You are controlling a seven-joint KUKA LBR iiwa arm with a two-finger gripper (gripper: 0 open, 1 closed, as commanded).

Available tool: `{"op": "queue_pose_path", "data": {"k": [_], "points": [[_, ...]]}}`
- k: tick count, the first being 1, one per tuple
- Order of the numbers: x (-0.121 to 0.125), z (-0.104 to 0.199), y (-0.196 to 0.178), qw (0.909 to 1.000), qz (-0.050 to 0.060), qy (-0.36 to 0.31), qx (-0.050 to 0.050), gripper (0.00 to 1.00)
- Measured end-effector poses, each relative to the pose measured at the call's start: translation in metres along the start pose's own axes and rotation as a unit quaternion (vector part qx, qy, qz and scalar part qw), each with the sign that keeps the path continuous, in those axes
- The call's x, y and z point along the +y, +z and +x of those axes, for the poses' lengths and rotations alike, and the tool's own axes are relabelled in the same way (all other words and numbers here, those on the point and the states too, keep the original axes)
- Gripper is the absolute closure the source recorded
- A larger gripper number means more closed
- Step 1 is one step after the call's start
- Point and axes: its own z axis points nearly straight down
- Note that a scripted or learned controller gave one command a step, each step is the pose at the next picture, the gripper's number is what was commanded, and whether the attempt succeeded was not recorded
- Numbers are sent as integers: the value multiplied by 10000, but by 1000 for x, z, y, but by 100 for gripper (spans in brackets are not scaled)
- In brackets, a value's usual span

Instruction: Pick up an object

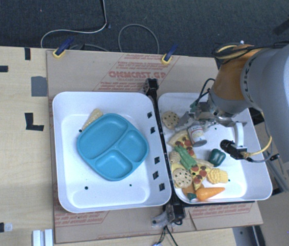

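Note:
My gripper hangs low over the upper middle of the right bin, below the orange-banded wrist. A small pale can-like piece lies right under it, and I cannot tell whether they touch. Toy food is piled along the bin's left side: a cookie, a green vegetable, a second cookie, a corn piece and an orange carrot. A dark green piece lies to the right of the pile.
The left bin holds a blue divided plate with a yellow piece tucked under its upper left corner. A black divider runs between the bins. Cables loop from the arm over the right bin's right side.

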Motion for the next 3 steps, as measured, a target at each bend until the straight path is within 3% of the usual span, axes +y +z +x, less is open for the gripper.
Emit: {"op": "queue_pose_path", "data": {"k": [1,2,3], "points": [[19,9,1,10000,8,14,1,0],[-20,21,-1,10000,-21,23,-13,0],[39,17,1,10000,-2,10,7,0]]}}
